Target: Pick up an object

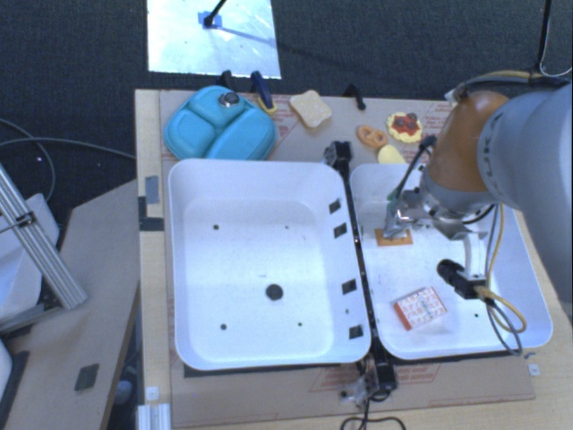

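Note:
My gripper (397, 223) is low in the right bin (510, 330), near its left wall. Its tips are down at a small flat tan-orange piece (394, 236) on the bin floor. The fingers touch or straddle that piece, and the piece still lies on the floor. A red-and-white patterned block (420, 308) lies nearer the front of the same bin, apart from the gripper. The grey arm with its orange band (466, 146) covers the back right of this bin.
The left bin (260, 267) holds a small dark round thing (274, 291). Behind the bins sit a blue divided tray (219, 125), a toast slice (311, 109), a pretzel (371, 136), a small pizza-like toy (405, 126) and a yellow piece (390, 155). A black cable (497, 307) loops over the right bin.

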You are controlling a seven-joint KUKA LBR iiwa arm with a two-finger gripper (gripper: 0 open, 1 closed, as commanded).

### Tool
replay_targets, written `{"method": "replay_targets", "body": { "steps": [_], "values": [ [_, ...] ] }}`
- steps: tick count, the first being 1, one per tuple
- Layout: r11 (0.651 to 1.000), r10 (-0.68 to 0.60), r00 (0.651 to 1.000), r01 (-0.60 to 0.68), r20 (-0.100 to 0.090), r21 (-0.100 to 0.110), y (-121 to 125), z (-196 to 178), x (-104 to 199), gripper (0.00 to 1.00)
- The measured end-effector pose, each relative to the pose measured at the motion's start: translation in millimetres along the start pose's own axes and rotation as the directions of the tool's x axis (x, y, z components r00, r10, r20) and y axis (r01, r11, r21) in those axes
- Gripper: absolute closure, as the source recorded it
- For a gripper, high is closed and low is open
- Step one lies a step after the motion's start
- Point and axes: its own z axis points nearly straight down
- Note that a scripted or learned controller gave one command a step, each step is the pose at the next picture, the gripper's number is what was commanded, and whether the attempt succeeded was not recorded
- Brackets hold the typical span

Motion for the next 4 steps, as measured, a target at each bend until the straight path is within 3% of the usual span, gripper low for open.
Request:
{"method": "replay_targets", "body": {
  "steps": [1, 2, 3, 4],
  "values": [
    [1.000, -0.004, 1.000, 0.005, -0.009, 0.009, -12.0, -100.7, 95.0, 1.00],
    [1.000, 0.001, 1.000, -0.001, -0.009, 0.011, -69.9, -191.4, 115.0, 1.00],
    [1.000, 0.004, 1.000, -0.004, -0.006, 0.016, -68.9, -185.8, 113.1, 0.00],
    [1.000, 0.012, 1.000, -0.011, -0.005, 0.024, -98.5, -114.9, 72.2, 0.00]
  ]
}}
